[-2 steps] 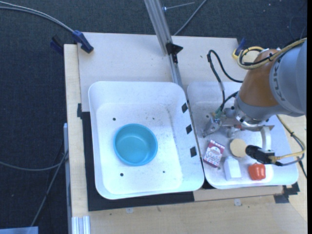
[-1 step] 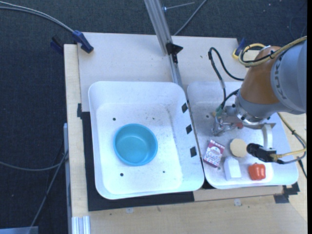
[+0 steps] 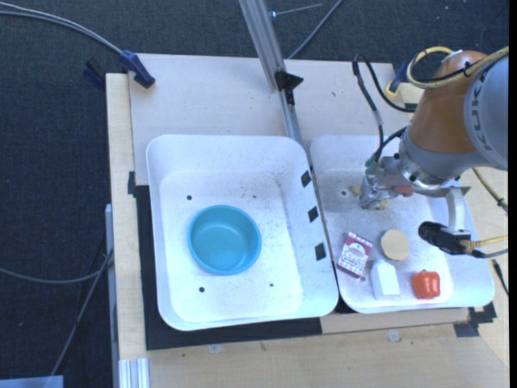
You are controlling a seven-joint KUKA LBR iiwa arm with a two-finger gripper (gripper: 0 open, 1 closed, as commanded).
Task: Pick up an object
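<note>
My gripper (image 3: 370, 198) hangs low over the back of the right bin (image 3: 339, 156), under the grey arm with its orange band. In front of it on the bin floor lie a small red and white packet (image 3: 354, 255), a round tan disc (image 3: 395, 245), a white block (image 3: 386, 280) and a red pepper-like toy (image 3: 426, 284). The gripper stands behind the packet and the disc, apart from both. I see nothing between its fingers.
The left bin (image 3: 218, 156) holds a blue bowl (image 3: 224, 239). A metal pole (image 3: 262, 35) slants over the ridge between the bins. A black fitting (image 3: 443, 237) and cables hang off the arm at the right bin's right side.
</note>
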